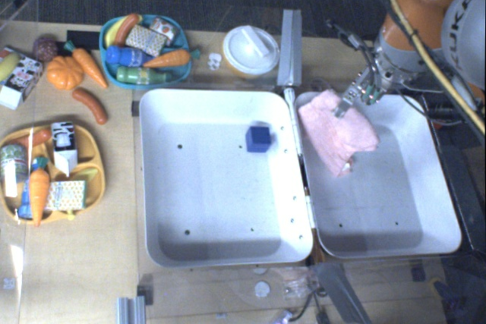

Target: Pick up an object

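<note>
The gripper [355,99] hangs low over the right bin [402,231], its tip at the upper edge of a crumpled pink cloth [338,134] lying against that bin's left wall, probably lining up a grab. Whether the fingers are spread or pinching cloth cannot be told. A blue block [259,138] sits alone in the left bin [205,224].

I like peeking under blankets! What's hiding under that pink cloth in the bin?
The pink cloth lies crumpled in the right bin, with the white bin floor showing around it. The gripper is at its upper edge. Anything beneath the cloth is covered, so I cannot tell.
</note>
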`<state>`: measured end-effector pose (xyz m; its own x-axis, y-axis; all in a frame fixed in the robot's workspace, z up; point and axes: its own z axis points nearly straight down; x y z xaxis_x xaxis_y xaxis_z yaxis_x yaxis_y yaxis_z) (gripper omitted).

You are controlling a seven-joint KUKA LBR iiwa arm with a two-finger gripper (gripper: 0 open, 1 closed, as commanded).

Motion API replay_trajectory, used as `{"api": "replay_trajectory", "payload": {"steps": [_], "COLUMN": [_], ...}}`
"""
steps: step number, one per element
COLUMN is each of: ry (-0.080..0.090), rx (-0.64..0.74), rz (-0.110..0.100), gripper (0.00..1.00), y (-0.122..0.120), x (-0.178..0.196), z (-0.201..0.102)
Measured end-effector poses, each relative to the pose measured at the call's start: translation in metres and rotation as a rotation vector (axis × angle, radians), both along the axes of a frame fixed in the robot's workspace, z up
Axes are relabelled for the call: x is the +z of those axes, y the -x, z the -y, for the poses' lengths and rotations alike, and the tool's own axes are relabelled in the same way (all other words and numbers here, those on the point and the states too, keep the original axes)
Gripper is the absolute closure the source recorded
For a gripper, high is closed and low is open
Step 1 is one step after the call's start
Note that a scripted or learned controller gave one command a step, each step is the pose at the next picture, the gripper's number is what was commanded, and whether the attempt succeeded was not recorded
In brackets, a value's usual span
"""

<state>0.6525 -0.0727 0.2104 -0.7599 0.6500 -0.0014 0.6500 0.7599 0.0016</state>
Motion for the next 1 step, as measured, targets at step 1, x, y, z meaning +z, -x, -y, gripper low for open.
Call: {"api": "replay_trajectory", "payload": {"steps": [1], "ry": [0.000], "rx": [-0.263], "rz": [-0.002], "gripper": [1.00], "y": [-0.0102], "x": [-0.0278], "z": [-0.0276]}}
